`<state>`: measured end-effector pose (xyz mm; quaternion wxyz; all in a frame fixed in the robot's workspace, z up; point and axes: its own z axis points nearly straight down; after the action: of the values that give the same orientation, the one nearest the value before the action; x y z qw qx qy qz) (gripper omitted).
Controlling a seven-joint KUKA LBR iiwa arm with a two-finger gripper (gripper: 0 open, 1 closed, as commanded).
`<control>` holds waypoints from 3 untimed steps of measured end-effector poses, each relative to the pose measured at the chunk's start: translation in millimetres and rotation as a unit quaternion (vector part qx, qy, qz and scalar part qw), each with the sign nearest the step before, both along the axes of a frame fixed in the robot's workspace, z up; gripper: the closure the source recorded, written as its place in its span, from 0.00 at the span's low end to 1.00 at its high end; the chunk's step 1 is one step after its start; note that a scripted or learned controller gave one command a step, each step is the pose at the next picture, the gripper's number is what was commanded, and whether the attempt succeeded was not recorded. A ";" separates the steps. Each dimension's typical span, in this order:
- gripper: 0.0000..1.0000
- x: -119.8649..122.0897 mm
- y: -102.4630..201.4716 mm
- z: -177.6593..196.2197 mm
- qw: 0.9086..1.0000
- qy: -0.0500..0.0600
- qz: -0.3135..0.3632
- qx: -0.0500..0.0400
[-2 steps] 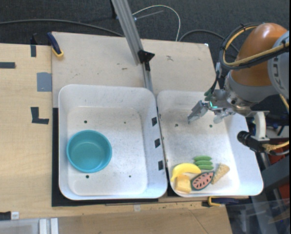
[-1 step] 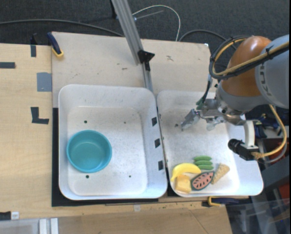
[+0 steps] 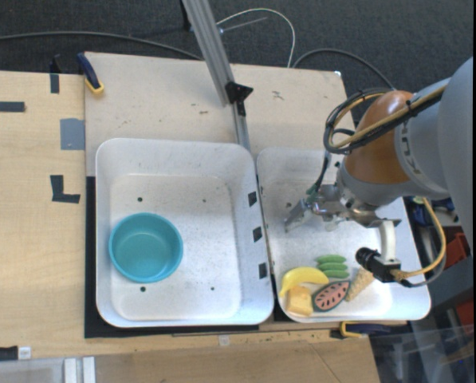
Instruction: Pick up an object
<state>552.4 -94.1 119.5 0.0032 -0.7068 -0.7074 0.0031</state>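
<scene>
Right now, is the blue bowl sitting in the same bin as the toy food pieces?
No. The blue bowl sits in the left bin, while the toy food pieces lie in the right bin.

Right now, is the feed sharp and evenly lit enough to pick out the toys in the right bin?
Camera view: lighting is even, with soft shadows and no harsh glare on the right bin. The picture is slightly soft overall. The banana, pea pod and watermelon slice stay distinct by colour; the end effector is small and blurred, its fingers hard to resolve.
</scene>
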 end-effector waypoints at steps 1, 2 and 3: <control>0.00 0.1 0.1 -31.0 1.000 -0.004 0.000 -0.001; 1.00 0.0 0.8 -20.5 1.000 -0.003 0.001 0.000; 1.00 -5.9 1.5 39.9 1.000 -0.006 0.000 0.000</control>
<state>546.5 -92.6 159.5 -0.0012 -0.7067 -0.7075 -0.0009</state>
